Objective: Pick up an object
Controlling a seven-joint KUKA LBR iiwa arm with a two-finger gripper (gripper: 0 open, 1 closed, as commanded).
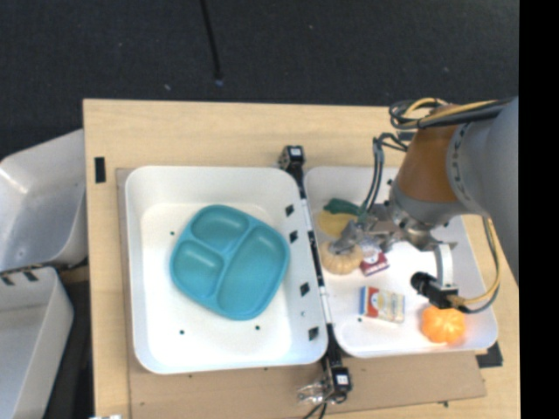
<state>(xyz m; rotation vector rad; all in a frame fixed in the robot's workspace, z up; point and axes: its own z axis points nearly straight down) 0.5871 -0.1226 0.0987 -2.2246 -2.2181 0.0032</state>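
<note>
Nearest the camera in the right bin (486, 334) lie an orange (444, 325) and a small carton (382, 304), both apart from the gripper (360, 241). The gripper sits low over a pale roll (339, 258), just to the roll's upper right. Behind it lies a green piece (342, 206). Whether the jaws are open or closed cannot be told; the wrist hides them.

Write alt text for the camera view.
A grey robot arm lowers its claw over yellowish items in the right white bin, which also holds an orange fruit and a small carton. The left white bin holds a blue divided plate.
</note>
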